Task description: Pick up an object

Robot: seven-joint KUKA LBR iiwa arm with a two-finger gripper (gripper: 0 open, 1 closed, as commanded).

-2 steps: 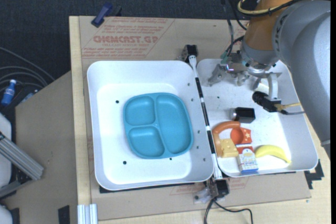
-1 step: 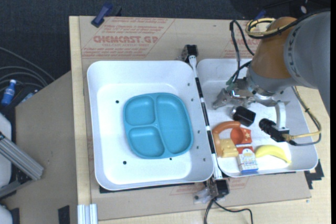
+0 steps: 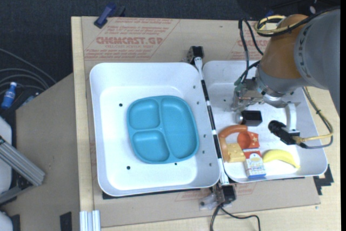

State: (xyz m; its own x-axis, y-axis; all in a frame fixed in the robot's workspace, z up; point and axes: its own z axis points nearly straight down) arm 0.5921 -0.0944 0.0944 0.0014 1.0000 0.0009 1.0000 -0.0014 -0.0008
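My gripper (image 3: pixel 241 101) hangs low over the upper left part of the right bin (image 3: pixel 221 76), under the grey arm with its orange band. A small black block (image 3: pixel 252 116) lies on the bin floor just below and right of it. Further toward the front lie an orange curved piece (image 3: pixel 231 132), a red piece (image 3: pixel 251 140), a yellow wedge (image 3: pixel 234 153), a white, red and blue carton (image 3: pixel 255 166) and a yellow banana (image 3: pixel 281 158). I see nothing held in the gripper.
The left bin (image 3: pixel 108 116) holds a blue divided plate (image 3: pixel 161 129) in its middle. Both bins stand on a cardboard-covered bench (image 3: pixel 135 35). A small blue object (image 3: pixel 105 16) lies at the bench's far left edge.
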